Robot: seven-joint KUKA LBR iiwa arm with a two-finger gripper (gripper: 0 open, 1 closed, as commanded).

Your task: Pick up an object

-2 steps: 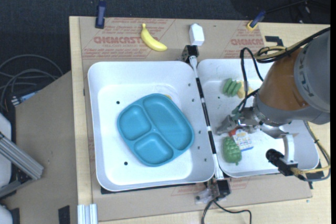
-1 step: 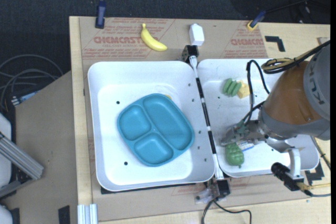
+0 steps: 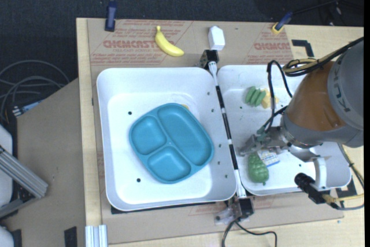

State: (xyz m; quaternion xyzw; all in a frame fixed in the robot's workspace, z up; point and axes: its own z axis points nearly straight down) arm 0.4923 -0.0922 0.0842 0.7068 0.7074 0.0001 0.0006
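Note:
A blue three-compartment plate (image 3: 170, 142) lies in the left bin (image 3: 115, 95). The right bin (image 3: 237, 81) holds a green lumpy object (image 3: 258, 169) near its front left and a smaller green and yellow piece (image 3: 255, 96) toward the back. My gripper (image 3: 261, 146) reaches down into the right bin just above the lumpy green object, beside a small white and blue item (image 3: 270, 158). The arm's orange band (image 3: 312, 98) and grey wrist cover the bin's right half.
A yellow banana (image 3: 167, 44) lies on the cardboard behind the left bin. A white clip (image 3: 217, 37) and blue clamps (image 3: 110, 15) sit along the bench's back edge. Black cables (image 3: 280, 75) loop over the right bin.

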